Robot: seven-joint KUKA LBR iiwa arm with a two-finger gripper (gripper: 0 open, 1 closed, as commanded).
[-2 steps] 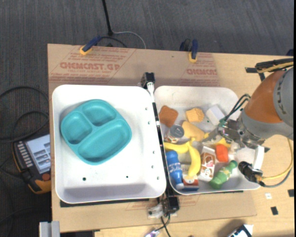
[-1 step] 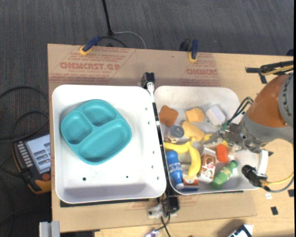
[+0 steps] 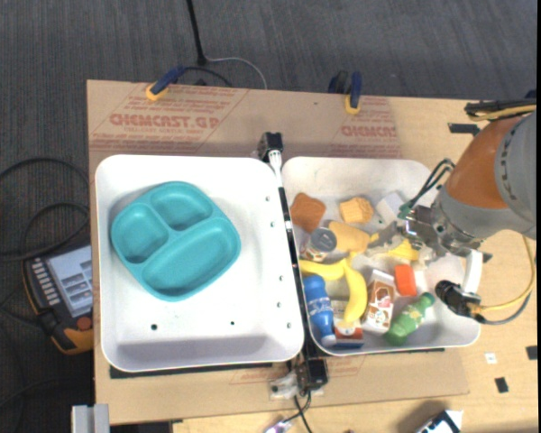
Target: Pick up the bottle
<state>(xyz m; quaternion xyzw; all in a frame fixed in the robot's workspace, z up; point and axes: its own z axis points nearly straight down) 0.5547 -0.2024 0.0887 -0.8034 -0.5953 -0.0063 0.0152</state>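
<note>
Two bottle-like items lie in the right bin (image 3: 451, 336). A blue bottle (image 3: 317, 303) with a red base rests against the bin's left wall near the front. A green bottle (image 3: 410, 318) lies at the front right. The grey arm with its orange band (image 3: 482, 171) reaches in from the right. My gripper (image 3: 404, 233) is low over the middle of the pile, behind both bottles and closer to the green one. It sits among toys, beside a yellow piece (image 3: 402, 253) and just above an orange-red item (image 3: 404, 280). Nothing visibly hangs from it.
The right bin also holds a banana (image 3: 344, 285), a small carton (image 3: 380, 300), a brown bun (image 3: 308, 211), an orange cube (image 3: 355, 210) and a yellow item with a grey cap (image 3: 325, 240). A teal divided plate (image 3: 174, 238) lies in the left bin (image 3: 117, 332).
</note>
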